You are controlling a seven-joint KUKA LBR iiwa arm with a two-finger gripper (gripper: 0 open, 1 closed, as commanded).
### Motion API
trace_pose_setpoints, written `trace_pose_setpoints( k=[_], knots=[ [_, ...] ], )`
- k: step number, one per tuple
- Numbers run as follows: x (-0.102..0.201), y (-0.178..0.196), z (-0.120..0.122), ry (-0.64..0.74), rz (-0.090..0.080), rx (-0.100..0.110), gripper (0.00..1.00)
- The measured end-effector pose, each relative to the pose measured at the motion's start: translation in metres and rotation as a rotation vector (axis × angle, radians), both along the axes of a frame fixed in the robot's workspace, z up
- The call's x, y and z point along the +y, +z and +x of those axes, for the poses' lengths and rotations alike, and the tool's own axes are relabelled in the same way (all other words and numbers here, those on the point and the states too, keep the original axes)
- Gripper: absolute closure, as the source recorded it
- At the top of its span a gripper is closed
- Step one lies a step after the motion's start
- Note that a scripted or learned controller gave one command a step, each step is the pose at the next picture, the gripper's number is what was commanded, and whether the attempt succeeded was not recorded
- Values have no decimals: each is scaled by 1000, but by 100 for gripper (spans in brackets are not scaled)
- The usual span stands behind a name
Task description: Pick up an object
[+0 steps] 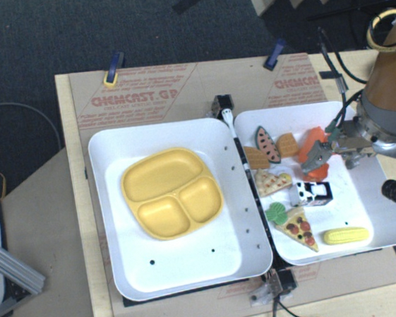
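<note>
Nearest the camera, the counter (201, 307) edge carried a clamp and trailing cable. In the left bin (113, 221), well to the left of the fingers, sat a smooth, glossy yellow divided plate (170, 193) with three rounded wells. The right bin (376, 226) held small toy foods: a watermelon slice (266, 143), a tan waffle wedge (272, 181), a pizza slice (298, 229) and a ridged yellow corn cob (346, 235), all below or left of the fingers. A black-and-white block (311, 192) lay just below them. The gripper (314, 158) hung low over an orange object (314, 154); whether its fingers were apart or clamped could not be told. Judging from this, the pick seemed mid-attempt, nothing visibly lifted.
</note>
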State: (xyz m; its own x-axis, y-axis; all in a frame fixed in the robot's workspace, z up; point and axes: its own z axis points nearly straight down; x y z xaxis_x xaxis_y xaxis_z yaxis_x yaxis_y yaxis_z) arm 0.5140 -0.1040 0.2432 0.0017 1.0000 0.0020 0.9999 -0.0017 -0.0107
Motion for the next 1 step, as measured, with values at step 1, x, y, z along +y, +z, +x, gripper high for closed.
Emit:
trace_pose_setpoints(
  k=[1],
  knots=[
    [0,5,2,2,-1,-10,0]
  ],
)
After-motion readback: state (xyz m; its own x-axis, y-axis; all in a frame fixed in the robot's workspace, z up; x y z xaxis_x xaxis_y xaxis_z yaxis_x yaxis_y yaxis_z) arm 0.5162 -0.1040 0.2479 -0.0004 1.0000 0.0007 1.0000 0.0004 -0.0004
